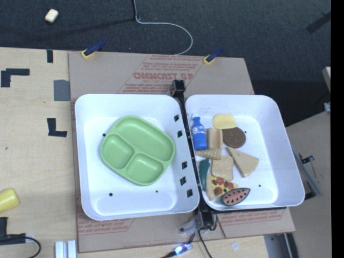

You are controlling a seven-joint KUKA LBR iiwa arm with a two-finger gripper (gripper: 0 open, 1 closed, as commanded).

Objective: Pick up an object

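The right bin (269,117) holds a cluster of toy food along its left side: a blue bottle (198,133), a yellow piece (223,121), a brown round cookie (234,138), a tan wedge (243,162), a beige slice (222,169), a pizza slice (219,187), a watermelon slice (236,196) and a dark green stick (204,172). In the left bin (88,144) lies a green divided plate (137,150).
Both bins rest on a cardboard sheet (161,74) on the wooden bench. A yellow object (8,200) lies at the bench's left edge, and a small white cube (51,15) sits on the dark floor beyond. A white cable (161,20) curls behind the bins.
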